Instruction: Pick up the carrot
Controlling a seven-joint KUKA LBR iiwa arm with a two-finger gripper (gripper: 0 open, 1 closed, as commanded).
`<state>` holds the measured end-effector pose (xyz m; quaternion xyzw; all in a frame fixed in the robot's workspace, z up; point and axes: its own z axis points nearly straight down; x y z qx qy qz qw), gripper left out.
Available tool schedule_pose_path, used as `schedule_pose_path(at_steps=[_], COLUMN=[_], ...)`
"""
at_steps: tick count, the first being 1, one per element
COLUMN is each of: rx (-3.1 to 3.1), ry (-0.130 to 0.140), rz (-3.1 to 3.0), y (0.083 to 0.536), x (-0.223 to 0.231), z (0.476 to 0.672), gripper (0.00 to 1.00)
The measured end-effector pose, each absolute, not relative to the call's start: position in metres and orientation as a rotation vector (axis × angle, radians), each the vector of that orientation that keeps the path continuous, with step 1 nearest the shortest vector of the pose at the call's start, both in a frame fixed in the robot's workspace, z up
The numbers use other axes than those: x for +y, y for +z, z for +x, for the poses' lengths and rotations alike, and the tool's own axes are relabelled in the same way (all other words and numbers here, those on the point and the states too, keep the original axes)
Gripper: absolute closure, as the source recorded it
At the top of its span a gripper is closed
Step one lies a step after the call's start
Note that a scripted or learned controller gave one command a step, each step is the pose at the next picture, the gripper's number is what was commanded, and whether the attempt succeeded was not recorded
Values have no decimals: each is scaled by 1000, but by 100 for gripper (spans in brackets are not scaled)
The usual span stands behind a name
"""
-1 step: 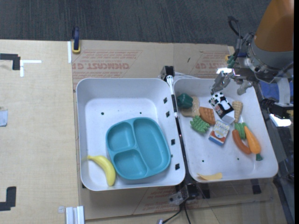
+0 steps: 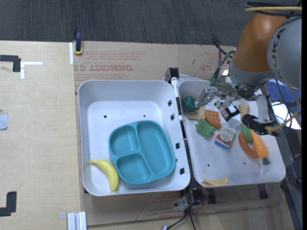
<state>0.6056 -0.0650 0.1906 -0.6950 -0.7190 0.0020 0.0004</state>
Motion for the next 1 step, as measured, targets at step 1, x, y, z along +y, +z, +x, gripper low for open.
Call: schedule_pose_path(at_steps=[1], rx=[-2592], ry=[0], rz=[-1781], y=[93], x=[-102], z=[614], gripper=[0])
